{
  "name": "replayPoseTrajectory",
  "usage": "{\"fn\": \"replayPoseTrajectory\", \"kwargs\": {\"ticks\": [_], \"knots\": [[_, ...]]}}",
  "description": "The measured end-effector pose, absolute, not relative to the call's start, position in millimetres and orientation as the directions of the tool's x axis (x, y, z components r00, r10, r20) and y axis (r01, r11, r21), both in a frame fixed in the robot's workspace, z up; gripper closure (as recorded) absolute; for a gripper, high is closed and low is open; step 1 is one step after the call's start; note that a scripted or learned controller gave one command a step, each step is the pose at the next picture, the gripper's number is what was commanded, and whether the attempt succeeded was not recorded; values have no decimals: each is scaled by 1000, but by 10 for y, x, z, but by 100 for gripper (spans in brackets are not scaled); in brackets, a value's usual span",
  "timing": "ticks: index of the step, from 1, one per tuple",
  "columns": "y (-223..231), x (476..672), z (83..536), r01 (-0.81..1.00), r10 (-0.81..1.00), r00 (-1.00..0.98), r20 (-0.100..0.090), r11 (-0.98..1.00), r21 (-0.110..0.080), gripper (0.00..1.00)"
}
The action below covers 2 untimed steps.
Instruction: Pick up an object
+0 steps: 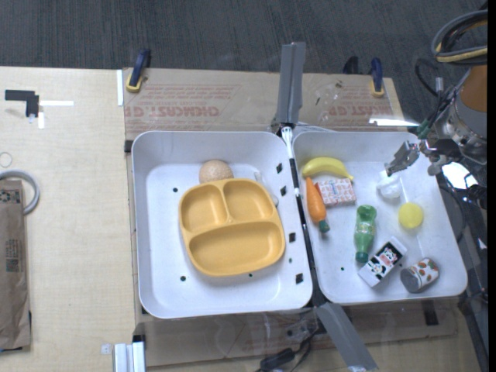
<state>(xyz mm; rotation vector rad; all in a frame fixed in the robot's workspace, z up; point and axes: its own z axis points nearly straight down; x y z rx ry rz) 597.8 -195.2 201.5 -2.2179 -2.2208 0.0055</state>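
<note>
The right bin (341,277) holds a banana (327,166), a carrot (315,201), a pink and white box (337,191), a green bottle (364,232), a yellow ball (411,215), a black and white carton (384,262), a brown spotted can (420,274) and a small white object (390,188). My gripper (401,160) hangs over the bin's far right part, just above and beyond the white object. Nothing visible is held in it.
In the left bin (151,208) lie a yellow divided plate (231,227) and a tan ball (215,170) behind it. A grey divider (291,84) rises between the bins. Cables and the arm (465,115) crowd the right edge.
</note>
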Motion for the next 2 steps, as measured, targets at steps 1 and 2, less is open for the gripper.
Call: {"fn": "replayPoseTrajectory", "kwargs": {"ticks": [1, 2], "knots": [[-1032, 6084, 999, 1000, 1000, -23, 0, 23, 0, 0], [-1273, 5063, 945, 998, 998, 63, 0, -63, 3, 0]]}}
